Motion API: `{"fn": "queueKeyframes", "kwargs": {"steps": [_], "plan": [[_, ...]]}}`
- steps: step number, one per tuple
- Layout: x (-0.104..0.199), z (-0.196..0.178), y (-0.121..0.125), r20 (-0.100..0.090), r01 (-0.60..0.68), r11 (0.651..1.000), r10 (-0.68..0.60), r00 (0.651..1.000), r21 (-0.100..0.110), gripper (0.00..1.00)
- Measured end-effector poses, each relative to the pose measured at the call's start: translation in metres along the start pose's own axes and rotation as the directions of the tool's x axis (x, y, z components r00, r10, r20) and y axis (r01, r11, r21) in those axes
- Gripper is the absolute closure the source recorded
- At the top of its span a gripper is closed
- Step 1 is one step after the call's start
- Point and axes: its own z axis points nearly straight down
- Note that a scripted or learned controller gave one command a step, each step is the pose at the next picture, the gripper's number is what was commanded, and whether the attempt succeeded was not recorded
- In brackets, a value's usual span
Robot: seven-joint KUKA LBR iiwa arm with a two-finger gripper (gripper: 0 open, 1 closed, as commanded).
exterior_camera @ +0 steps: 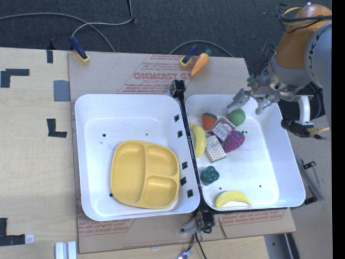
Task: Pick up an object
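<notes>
I see the tool hanging with its fingers spread above the far end of the right white bin, nothing between them. The small green ball sits just beneath, beside the toy pile, so I judge it the likeliest target for a straight descent.

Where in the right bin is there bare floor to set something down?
Free: the right bin's right half, from the purple grapes across to the right wall, down past the banana. Crowded: upper left, where green ball, packet and grapes cluster beneath the gripper.
</notes>
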Motion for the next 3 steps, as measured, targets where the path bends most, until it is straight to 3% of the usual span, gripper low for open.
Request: {"fn": "queueKeyframes", "kwargs": {"steps": [1,2,3], "plan": [[-0.018,0.096,0.022,0.001,0.0,1.0,0.0,1.0,0.001,0.0],[0.007,0.109,-0.036,0.002,-0.001,1.0,0.001,1.0,-0.018,0.0],[0.057,0.114,0.005,0.0,0.002,1.0,-0.002,1.0,-0.005,0.0]]}}
